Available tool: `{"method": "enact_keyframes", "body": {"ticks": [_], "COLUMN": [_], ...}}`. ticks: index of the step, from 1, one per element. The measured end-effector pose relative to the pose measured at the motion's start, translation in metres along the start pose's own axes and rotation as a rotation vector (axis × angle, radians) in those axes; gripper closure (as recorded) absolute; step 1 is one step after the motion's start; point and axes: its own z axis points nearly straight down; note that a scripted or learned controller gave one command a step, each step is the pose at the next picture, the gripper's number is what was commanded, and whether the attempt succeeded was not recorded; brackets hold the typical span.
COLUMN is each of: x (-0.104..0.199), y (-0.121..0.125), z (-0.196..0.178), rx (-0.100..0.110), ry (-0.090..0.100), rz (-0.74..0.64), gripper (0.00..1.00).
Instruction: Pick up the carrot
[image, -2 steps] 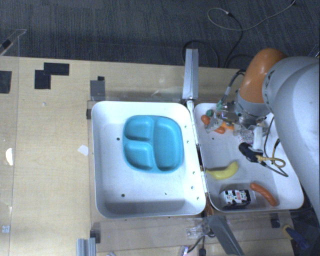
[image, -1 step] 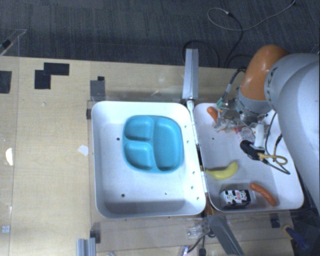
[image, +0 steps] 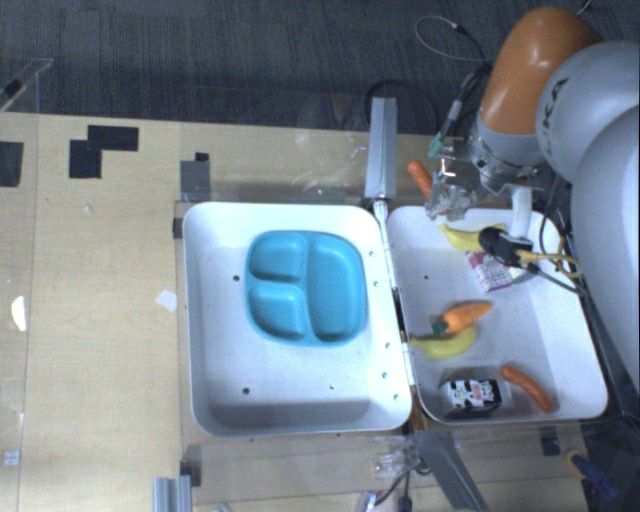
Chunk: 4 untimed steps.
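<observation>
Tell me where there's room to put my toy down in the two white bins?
In the left bin, bare floor rings the blue divided plate, widest along the near wall. In the right bin, the bare patch sits beside the divider, above the carrot and banana. It is crowded at the far end under the gripper and along the near wall by the dark packet.

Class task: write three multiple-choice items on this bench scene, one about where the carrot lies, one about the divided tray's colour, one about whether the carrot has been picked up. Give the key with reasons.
1. The carrot lies in:
A. the left bin
B. the right bin
C. the bench

2. The divided tray is:
A. blue
B. red
C. green

3. The carrot is:
A. lifted clear of the bin
B. on the tray
C. resting beside a banana

Key: 1 B, it sits on that bin's floor; 2 A, its compartments are blue; 3 C, it lies against the banana, apart from the gripper at the bin's far edge.
</observation>
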Motion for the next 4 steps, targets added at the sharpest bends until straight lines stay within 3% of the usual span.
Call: {"method": "enact_keyframes", "body": {"ticks": [3,4], "x": [0.005,0.005], "y": [0.001,0.001], "z": [-0.032,-0.032], "rx": [-0.006,-0.005], "ry": [-0.002,-0.002], "rz": [-0.026,-0.027], "gripper": [1.0,0.0]}}
